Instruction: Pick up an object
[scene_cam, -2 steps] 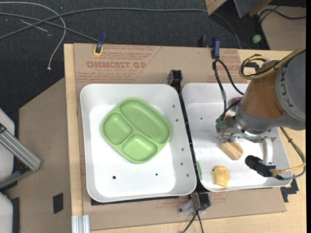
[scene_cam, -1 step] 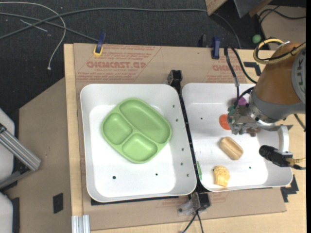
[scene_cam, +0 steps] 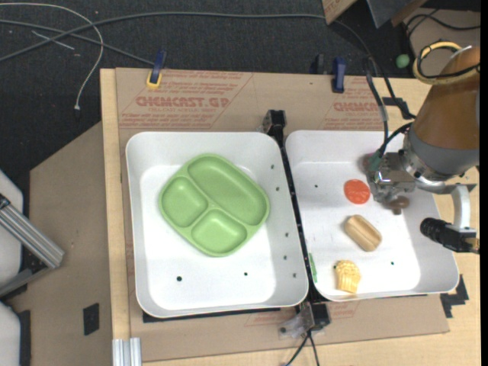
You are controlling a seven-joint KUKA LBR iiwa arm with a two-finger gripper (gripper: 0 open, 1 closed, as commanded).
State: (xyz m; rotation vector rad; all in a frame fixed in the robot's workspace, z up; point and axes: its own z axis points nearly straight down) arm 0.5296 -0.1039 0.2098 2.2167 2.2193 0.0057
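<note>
In the right bin (scene_cam: 328, 162) lie a small red tomato-like ball (scene_cam: 357, 192), a tan bread roll (scene_cam: 363, 232) below it, and a yellow corn piece (scene_cam: 347, 276) near the bin's front edge. My gripper (scene_cam: 390, 190) hangs over the right bin, just right of the red ball and above the roll. Nothing shows between its tips.
The left bin (scene_cam: 152, 265) holds a green three-compartment plate (scene_cam: 214, 204). A black clamp (scene_cam: 274, 120) sits at the bins' back junction. Blue clips (scene_cam: 157, 68) pin the cardboard base. Cables run behind the bench.
</note>
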